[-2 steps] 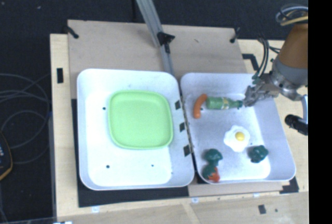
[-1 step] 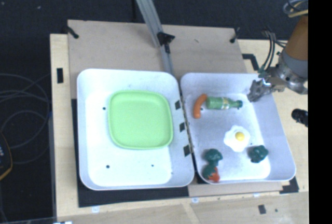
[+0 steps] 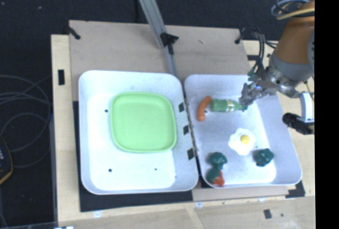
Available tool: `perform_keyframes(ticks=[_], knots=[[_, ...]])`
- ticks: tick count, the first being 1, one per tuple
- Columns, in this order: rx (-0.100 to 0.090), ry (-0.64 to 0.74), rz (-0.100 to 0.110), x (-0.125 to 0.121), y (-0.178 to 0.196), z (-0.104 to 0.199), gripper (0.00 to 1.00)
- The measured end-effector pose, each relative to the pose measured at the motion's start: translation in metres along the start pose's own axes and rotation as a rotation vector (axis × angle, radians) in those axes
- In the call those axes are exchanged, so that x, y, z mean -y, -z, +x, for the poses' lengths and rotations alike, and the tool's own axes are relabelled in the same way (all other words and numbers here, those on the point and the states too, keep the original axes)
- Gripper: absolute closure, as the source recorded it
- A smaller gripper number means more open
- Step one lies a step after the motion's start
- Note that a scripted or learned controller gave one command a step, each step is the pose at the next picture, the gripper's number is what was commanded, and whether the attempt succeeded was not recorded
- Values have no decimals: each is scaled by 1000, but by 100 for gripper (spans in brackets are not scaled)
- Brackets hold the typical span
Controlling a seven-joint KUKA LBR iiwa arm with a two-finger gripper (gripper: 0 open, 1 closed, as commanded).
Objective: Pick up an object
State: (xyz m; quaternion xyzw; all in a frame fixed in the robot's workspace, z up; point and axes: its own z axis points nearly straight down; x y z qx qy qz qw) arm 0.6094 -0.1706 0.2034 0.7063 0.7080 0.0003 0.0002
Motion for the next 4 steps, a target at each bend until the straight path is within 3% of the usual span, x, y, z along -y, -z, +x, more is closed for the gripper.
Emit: perform_keyframes(ticks=[3,4], knots=[[-1,2,0,27,18,177,100],[-1,2,-1,46,28,230,100]])
